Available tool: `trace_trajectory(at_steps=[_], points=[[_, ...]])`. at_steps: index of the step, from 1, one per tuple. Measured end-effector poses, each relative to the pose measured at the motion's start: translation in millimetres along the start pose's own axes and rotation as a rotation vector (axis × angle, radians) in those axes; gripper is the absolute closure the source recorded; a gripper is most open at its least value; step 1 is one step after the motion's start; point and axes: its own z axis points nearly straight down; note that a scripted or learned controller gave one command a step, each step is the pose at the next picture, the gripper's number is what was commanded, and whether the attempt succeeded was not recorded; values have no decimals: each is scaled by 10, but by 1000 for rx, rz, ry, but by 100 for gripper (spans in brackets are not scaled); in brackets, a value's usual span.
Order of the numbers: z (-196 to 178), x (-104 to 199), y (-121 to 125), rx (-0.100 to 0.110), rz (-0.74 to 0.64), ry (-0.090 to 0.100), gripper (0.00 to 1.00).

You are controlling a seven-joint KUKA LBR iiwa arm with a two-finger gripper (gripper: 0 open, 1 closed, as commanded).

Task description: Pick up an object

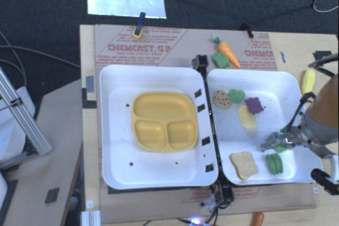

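Observation:
The right bin (288, 82) holds several toy foods: a chocolate-chip cookie (222, 98), a small green piece (237, 96), purple grapes (254, 105), a yellow lemon-like piece (247, 118), a slice of bread (244, 164) and a green ribbed vegetable (274, 163). My gripper (275, 142) reaches in from the right and hangs low over the bin floor, just above the green vegetable and right of the yellow piece. A bit of green shows right at its tip. I see nothing clearly held.
The left bin (114, 87) holds a yellow divided plate (164, 120). Behind the bins lie a toy carrot (229, 53) and a green piece (220, 60). A yellow item (308, 81) sits by the right bin's far rim.

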Motion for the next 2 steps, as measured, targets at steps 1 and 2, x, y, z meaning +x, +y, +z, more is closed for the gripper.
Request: trace_trajectory(at_steps=[1, 2], points=[[-795, 600, 673, -16, -14, -4, 0], [12, 134, 933, -6, -1, -5, 0]])
